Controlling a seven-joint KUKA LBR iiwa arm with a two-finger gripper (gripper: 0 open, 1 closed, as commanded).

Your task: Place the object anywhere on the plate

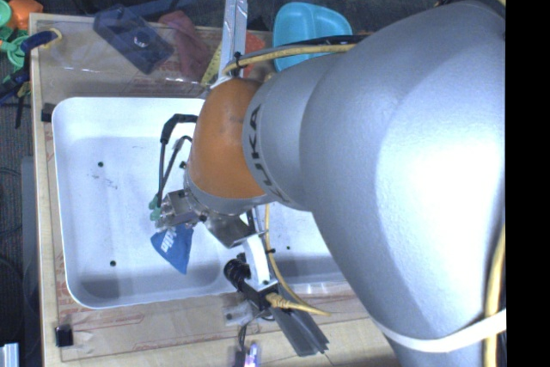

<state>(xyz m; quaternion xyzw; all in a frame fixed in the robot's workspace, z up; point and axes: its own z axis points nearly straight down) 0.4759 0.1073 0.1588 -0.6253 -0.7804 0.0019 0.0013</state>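
A small blue wedge-shaped object with white markings sits at the lower end of my gripper, over the front middle of the left white bin. It touches the gripper's tip, and I cannot tell whether it is held or resting on the bin floor. The grey arm with its orange band reaches in from the right and hides the whole right bin and anything in it. A light blue plate-like dish lies behind the bins at the top.
A dark cloth-like item and a reddish item lie behind the left bin. Green and orange toys sit at the far left. Cables and a bracket hang over the bin's front rim.
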